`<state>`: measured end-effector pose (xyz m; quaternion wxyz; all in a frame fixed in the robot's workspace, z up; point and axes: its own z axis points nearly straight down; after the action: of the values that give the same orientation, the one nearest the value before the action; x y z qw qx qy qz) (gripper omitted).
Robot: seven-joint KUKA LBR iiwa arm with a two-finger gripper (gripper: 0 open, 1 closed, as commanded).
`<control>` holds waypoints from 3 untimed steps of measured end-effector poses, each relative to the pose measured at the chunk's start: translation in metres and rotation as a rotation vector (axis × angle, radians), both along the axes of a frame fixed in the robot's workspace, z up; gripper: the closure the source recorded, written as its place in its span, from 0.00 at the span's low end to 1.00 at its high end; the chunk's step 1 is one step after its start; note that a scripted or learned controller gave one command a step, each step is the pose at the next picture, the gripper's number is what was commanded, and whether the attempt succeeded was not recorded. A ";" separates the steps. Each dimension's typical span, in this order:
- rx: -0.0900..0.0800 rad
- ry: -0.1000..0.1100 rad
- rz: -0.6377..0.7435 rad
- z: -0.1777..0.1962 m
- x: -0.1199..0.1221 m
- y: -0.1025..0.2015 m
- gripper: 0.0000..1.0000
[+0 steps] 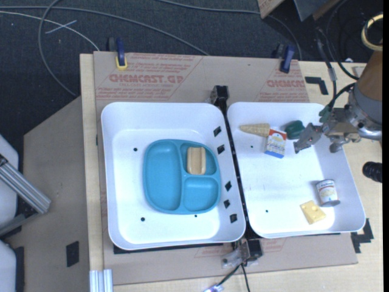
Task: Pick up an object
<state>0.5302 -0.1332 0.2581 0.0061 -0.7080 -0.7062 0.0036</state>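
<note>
A: What lies nearest in the right bin?

B: By its near right corner, a yellow wedge of cheese, and just beyond that a small can close to the right wall. The two are near each other but apart.

A: And the left bin?

B: A blue divided plate sits in its middle. A tan slice of bread lies in the plate's far right compartment.

A: Further back in the right bin?

B: A small carton with red and blue print, tilted, towards the far edge. Just beyond it a tan ice-cream cone lies on its side, tip pointing at the left bin. A dark green object sits right of the carton, near the far wall.

A: Where is the gripper?

B: Over the far right part of the right bin, reaching in from the right edge. A dark finger points down towards the floor just right of the carton and near the green object. Whether its fingers are apart or together I cannot tell, and I see nothing between them.
</note>
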 end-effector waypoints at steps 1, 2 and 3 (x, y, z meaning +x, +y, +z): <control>-0.002 -0.012 0.003 0.006 0.002 0.000 0.00; -0.001 -0.008 0.003 -0.053 0.006 0.008 0.00; -0.001 -0.006 0.001 -0.104 -0.004 0.003 0.00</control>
<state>0.5265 -0.1305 0.1545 0.0038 -0.7076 -0.7066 0.0017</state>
